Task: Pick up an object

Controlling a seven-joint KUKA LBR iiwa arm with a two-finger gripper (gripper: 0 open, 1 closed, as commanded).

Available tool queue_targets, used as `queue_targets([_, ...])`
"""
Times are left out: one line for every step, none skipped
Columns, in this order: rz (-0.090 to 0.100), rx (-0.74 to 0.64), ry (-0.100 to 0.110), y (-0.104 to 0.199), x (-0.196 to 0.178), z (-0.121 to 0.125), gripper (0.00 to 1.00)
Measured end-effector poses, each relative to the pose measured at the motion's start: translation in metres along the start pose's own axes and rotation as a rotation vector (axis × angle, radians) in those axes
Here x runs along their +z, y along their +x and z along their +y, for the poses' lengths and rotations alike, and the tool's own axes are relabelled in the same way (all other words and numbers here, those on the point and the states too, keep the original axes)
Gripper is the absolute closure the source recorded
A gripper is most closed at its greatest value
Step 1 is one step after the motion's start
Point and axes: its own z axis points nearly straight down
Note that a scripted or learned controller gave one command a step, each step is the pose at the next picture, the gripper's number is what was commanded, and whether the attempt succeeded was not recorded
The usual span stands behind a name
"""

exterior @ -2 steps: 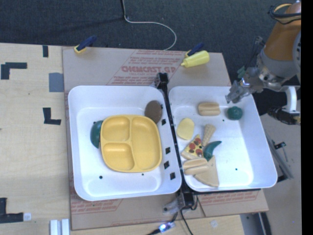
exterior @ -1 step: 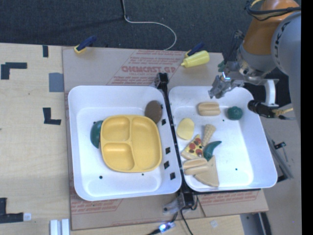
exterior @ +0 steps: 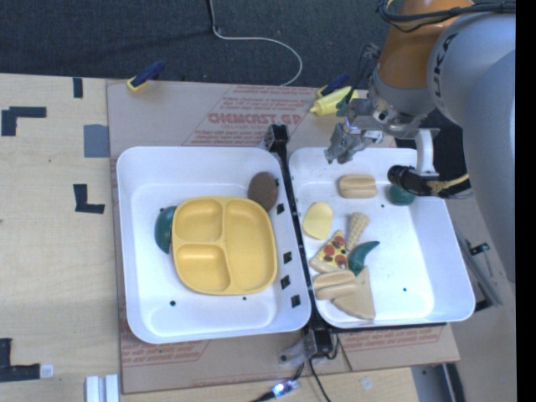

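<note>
Seen from above at a slant: two shallow white bins side by side on a bench. In the left bin, a yellow divided plate, a teal object tucked under its left edge, a brown oval near its top right. In the right bin, scattered toy food: a tan bread roll, a pale yellow disc, an ice-cream cone, a pizza slice, a dark teal piece, tan wedges at the front. Gripper poised over that bin's far rim, just above the roll, nothing visible between its fingers; whether spread or closed, cannot tell. Judged barely begun: nothing lifted yet, descent, grasp and raise all left to do
</note>
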Motion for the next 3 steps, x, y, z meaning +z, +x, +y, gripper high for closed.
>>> queue_targets([-0.002,0.005,-0.001,0.003,-0.013,0.012,1.00])
queue_targets([-0.003,0.008,0.002,-0.012,-0.009,0.004,1.00])
queue_targets([-0.003,0.006,0.001,0.002,-0.012,-0.006,1.00])
